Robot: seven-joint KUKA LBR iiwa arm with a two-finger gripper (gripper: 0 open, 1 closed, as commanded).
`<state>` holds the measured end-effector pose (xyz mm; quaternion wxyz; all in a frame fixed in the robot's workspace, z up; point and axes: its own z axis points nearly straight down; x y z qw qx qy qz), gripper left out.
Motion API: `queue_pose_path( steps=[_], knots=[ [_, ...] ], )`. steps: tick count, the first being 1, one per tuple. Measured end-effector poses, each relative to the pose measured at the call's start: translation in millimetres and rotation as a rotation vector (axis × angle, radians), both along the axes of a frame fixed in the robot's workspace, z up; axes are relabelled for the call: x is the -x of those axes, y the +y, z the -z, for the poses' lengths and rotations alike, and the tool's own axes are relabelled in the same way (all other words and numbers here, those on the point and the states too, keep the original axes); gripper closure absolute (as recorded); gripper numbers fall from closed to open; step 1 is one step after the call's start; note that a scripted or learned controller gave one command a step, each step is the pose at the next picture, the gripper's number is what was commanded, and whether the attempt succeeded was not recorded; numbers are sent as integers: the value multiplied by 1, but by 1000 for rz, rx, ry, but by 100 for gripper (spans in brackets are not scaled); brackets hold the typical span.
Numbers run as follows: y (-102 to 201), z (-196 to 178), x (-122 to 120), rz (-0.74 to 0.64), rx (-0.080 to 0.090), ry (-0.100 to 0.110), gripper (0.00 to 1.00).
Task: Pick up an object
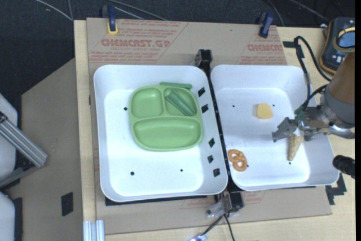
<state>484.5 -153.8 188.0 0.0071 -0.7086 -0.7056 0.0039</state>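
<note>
In the right bin, a tan cone-shaped piece lies near the right wall, its narrow end pointing toward the front. My gripper is low over the cone's upper end and stands open, with one dark finger left of the cone and the other to its right. A round yellow biscuit sits in the middle of that bin. An orange pretzel lies near its front left corner.
The left bin holds a green divided plate with a green pod-like item in its upper right compartment. The arm comes in over the right bin's right wall. A dark cable runs along that side.
</note>
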Motion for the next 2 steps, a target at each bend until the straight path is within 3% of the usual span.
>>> queue_pose_path(
  steps=[1,2],
  knots=[
    [0,-7,-3,-4,3,-14,0],
    [8,54,-5,-5,1,-8,0]
  ],
)
